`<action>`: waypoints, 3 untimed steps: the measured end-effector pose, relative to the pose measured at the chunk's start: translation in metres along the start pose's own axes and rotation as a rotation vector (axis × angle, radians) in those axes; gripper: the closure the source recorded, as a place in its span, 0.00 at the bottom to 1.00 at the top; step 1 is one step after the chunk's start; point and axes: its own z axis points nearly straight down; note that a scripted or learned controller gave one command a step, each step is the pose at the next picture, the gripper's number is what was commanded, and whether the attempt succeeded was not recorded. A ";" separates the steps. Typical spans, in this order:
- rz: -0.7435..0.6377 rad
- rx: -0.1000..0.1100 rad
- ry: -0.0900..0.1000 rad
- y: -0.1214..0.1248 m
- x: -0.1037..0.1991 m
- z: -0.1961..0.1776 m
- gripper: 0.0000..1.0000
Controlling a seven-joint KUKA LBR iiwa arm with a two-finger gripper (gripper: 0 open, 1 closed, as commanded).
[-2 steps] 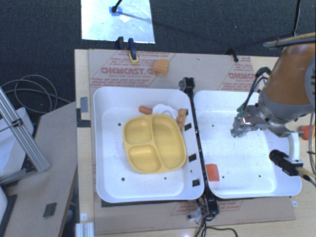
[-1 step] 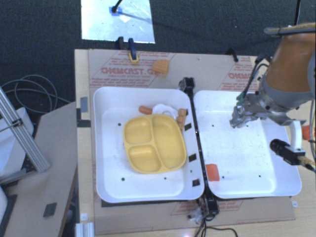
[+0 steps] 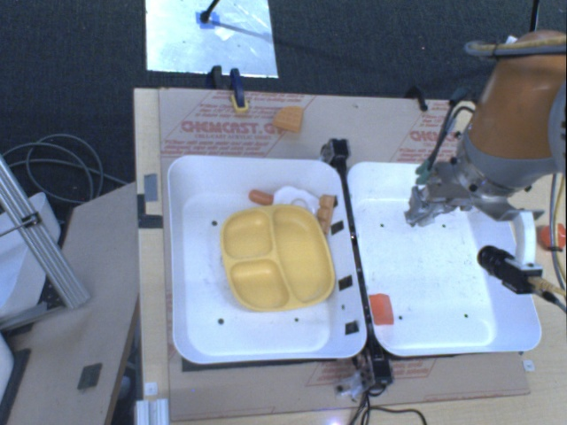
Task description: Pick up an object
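Note:
My gripper (image 3: 423, 211) hangs over the upper middle of the right bin (image 3: 461, 326), pointing down at bare white floor. A small orange-red block (image 3: 380, 308) lies in that bin's lower left corner, well below and left of the gripper. The left bin (image 3: 190, 264) holds a yellow divided plate (image 3: 275, 257). Above the plate lie a small orange sausage shape (image 3: 260, 197) and a white piece (image 3: 294, 198). A tan cylinder (image 3: 326, 211) leans near the bin's right wall. Nothing shows in the gripper.
An orange foam piece (image 3: 288, 119) sits on the board behind the bins, near a blue and yellow clamp (image 3: 237, 91). A black device (image 3: 507, 269) juts over the right bin's right side. Black clips (image 3: 337, 151) mark the divider between the bins.

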 end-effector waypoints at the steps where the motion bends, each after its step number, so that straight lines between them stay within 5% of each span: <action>1: 0.001 0.002 -0.001 0.016 0.012 0.009 1.00; 2: 0.002 0.003 0.000 -0.011 0.015 -0.006 1.00; 3: 0.003 -0.019 -0.002 -0.015 -0.009 -0.221 1.00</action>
